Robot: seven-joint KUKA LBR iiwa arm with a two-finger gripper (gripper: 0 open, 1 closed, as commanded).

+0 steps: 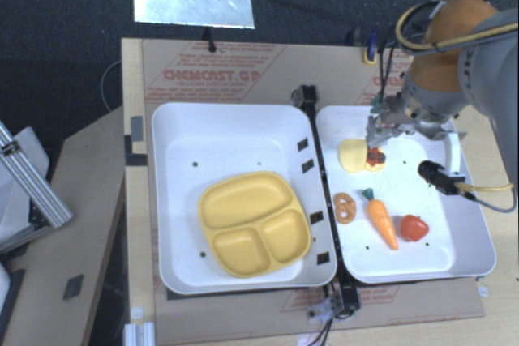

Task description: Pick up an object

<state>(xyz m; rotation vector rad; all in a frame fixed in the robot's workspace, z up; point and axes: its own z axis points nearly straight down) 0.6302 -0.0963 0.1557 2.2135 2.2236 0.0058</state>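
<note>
Here, line by line:

Arm: the grey arm with its orange band [444, 44] reaches in from the right, over the right bin.
Claw: the two-finger gripper [375, 143] points down at the far left part of the right shallow white bin [470, 255]; whether its fingers are apart or together cannot be told.
Contact: its tip sits right at a small red piece [375, 160] on the edge of a pale yellow rounded object [352, 155]; nothing is plainly seen between the fingers.
Right bin, count: one pale yellow rounded object, one small red piece, one orange pretzel-shaped toy [345, 207], one orange toy carrot with a green top [381, 222], one red toy pepper [413, 228].
Left bin, count: the left shallow white bin [174, 174] holds one yellow plastic three-compartment tray [253, 222].
Bins: two, side by side, touching along a black divider [323, 190].
</note>
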